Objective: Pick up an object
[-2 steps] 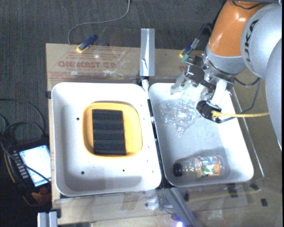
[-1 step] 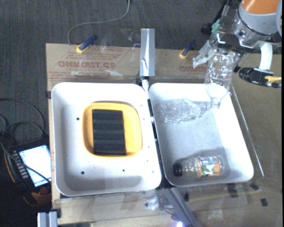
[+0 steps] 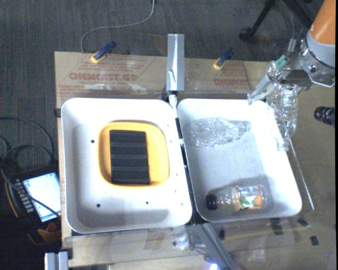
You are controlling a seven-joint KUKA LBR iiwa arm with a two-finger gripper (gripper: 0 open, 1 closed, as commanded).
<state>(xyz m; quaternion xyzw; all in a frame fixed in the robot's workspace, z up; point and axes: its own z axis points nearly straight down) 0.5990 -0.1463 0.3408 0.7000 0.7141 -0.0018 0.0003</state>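
Observation:
My gripper (image 3: 283, 91) hovers over the far right corner of the right bin (image 3: 281, 167), below the arm's orange band. A clear, glassy shape (image 3: 285, 117) hangs just under it along the bin's right rim; I cannot tell whether it is held. A crumpled clear plastic bottle (image 3: 217, 131) lies in the far part of the right bin. A small bottle with an orange label and dark cap (image 3: 236, 198) lies on its side near that bin's front edge. In the left bin (image 3: 79, 134) rests a yellow tray with a black ridged insert (image 3: 132, 153).
A metal strip (image 3: 175, 61) stands behind the seam between the bins. Two blue-and-yellow clamps (image 3: 103, 51) (image 3: 223, 56) grip the board's far edge. A tablet with cables (image 3: 38, 194) lies on the floor at left.

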